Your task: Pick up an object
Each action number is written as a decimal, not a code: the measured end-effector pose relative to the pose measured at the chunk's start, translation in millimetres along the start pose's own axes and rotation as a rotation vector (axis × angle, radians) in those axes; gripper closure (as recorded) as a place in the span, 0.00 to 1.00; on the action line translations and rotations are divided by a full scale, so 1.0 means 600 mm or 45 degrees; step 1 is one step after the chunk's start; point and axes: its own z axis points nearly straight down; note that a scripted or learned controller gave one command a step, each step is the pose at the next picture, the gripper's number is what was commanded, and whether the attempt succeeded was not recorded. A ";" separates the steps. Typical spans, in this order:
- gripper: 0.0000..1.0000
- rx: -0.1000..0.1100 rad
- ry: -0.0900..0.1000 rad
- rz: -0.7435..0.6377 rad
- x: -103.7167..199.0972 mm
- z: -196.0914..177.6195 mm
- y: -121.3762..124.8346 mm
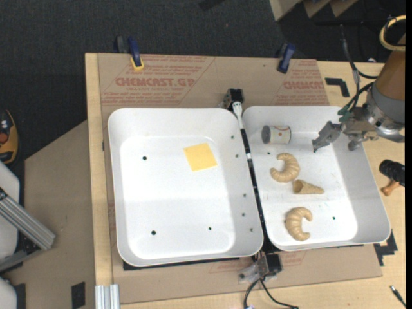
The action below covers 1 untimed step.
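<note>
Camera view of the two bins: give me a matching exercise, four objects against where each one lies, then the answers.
Objects:
1. yellow square
2. small cylinder
3. cone
4. lower croissant

Places:
A. right bin, nearest the front rim
B. left bin
C. right bin, between the two croissants
D. right bin, near the back rim

Pairs: 1-B, 2-D, 3-C, 4-A

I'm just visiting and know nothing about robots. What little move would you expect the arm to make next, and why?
Probably a short slide left and down toward the small grey cylinder. The gripper sits over the upper right part of the right bin with nothing between its fingers, and the cylinder looks like the closest thing to it; the two croissants and the cone lie further down the bin.
</note>
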 end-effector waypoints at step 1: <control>0.00 0.010 0.006 -0.002 0.078 0.181 -0.025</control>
